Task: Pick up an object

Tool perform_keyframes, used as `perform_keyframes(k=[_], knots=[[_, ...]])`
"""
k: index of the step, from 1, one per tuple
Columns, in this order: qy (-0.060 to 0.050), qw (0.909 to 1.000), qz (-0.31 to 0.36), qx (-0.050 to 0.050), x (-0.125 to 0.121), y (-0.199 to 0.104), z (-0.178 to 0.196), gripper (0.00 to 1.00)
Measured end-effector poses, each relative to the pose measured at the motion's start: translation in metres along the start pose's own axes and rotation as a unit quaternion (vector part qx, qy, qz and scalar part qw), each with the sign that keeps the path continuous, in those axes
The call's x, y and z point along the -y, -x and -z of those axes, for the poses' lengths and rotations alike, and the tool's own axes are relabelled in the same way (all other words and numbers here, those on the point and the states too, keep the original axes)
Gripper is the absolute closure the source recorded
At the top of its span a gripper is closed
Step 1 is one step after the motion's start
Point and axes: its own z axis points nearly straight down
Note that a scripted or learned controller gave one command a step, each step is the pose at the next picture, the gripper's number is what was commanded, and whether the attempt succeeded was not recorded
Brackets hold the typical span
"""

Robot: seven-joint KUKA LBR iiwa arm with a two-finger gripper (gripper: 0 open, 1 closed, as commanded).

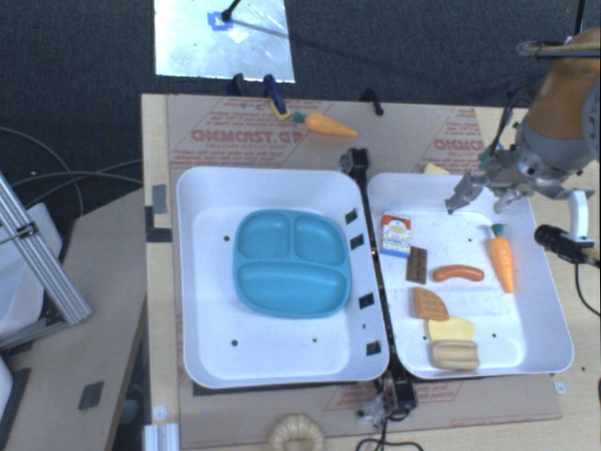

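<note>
Grey gripper (481, 198) hovers at upper right of frame, fingers apart, above the carrot (503, 262).

Dark carpet floor (75, 54) all around, a shiny foil sheet (223, 24) lying on it up top, wooden bench (103, 252) with cardboard (244, 134) underneath.

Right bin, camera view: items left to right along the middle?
Small red-and-white carton → brown chocolate bar → sausage → carrot. The claw hangs above the bin's far side, apart from all four.
</note>
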Motion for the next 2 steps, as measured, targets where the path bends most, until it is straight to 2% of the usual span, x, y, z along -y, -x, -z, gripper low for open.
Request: perform_keyframes(k=[1, 2], knots=[[0.007, 1.0, 0.001, 0.001, -0.003, 0.0, 0.009, 0.0], [0.006, 1.0, 0.003, 0.001, -0.004, -0.007, -0.051, 0.0]])
